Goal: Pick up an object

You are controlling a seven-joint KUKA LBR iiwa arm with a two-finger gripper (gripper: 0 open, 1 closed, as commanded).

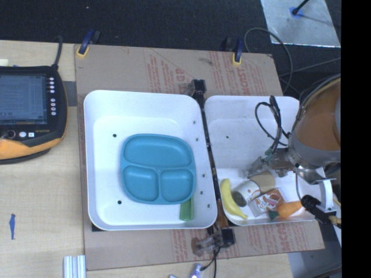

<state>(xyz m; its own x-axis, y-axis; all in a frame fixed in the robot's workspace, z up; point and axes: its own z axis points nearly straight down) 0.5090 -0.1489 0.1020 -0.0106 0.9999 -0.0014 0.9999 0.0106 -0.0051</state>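
Observation:
The right bin (pixel 232 126) holds a small heap at its near edge. In it are a yellow banana (pixel 231 201), an orange carrot (pixel 288 209), a red-and-white packet (pixel 268 201) and a tan block (pixel 264 181). My gripper (pixel 268 165) hangs low over the right bin, just above and behind the tan block, with the arm's orange band (pixel 320 120) above it at the right. I see nothing lifted off the bin floor. The arm hides the bin's right side.
The left bin (pixel 98 126) carries a blue divided plate (pixel 157 168) and a green strip (pixel 186 211) at its near right corner. A tablet controller (pixel 26 106) lies left of the bins. Black cables (pixel 269 120) loop over the right bin's far part.

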